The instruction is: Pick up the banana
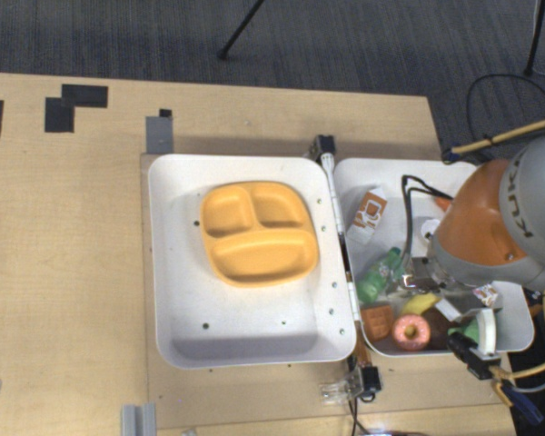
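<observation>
The arm [490, 216] is down over the right bin [518, 330], and the pincer [418, 284] sits low among the clutter there. The banana [416, 303] lies just under it, touching a pink donut [411, 332]; whether the pincer is spread or pinching, I cannot tell. A green item [377, 280] lies beside it. Over in the left bin [177, 243] rests a yellow tray [254, 232].

Light: even, bright | shadows: soft | focus: slightly soft, perhaps low resolution
</observation>
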You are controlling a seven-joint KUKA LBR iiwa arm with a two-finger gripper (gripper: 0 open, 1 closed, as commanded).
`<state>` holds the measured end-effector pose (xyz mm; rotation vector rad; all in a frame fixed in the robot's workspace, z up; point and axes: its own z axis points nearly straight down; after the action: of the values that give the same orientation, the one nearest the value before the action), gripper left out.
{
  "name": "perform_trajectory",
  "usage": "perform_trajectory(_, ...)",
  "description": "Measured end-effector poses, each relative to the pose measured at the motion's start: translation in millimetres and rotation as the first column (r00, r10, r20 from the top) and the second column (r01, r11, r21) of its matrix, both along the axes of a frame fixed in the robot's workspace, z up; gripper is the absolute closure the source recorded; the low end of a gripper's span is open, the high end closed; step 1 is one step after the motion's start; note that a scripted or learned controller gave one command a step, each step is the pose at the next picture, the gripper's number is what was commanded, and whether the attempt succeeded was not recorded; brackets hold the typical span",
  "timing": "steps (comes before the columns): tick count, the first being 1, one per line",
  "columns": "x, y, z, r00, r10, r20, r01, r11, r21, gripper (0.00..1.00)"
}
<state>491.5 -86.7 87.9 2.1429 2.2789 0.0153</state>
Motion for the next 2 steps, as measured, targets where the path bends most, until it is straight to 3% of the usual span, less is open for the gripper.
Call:
perform_trajectory(1, -4.2, -14.5, 4.7, 0.962, -0.272, -0.014, 0.272, 0.962, 0.002, 1.0)
perform_trajectory(2, -4.3, -14.4, 4.5, 0.962, -0.271, -0.014, 0.272, 0.962, 0.003, 0.0)
